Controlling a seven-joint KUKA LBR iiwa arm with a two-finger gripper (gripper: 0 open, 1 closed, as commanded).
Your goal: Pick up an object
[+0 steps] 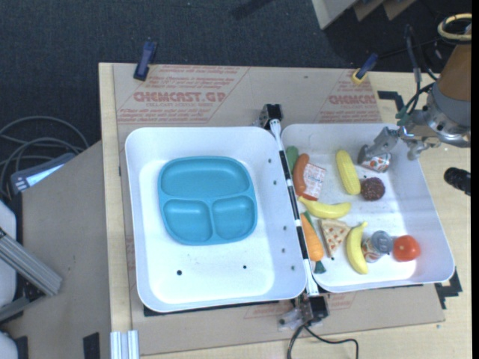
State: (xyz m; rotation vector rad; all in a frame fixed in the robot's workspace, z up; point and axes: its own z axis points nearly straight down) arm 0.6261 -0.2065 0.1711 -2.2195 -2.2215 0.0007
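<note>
My gripper (397,143) hangs over the far right part of the right bin (430,200), its two grey fingers spread open with nothing between them. Just below its left finger lies a small grey, white and red object (374,158). Toy foods lie in this bin: a yellow corn-like piece (346,172), a dark brown ball (373,189), a sausage (299,172), a white printed packet (314,179), two bananas (325,209) (355,249), a carrot (312,238), a pizza slice (334,235), a grey piece (379,243) and a red tomato (405,248).
The left bin (150,260) holds a blue divided plate (207,199). Both bins sit on a brown board (187,92) with blue clamps at its far edge. Cables lie at the left on dark floor.
</note>
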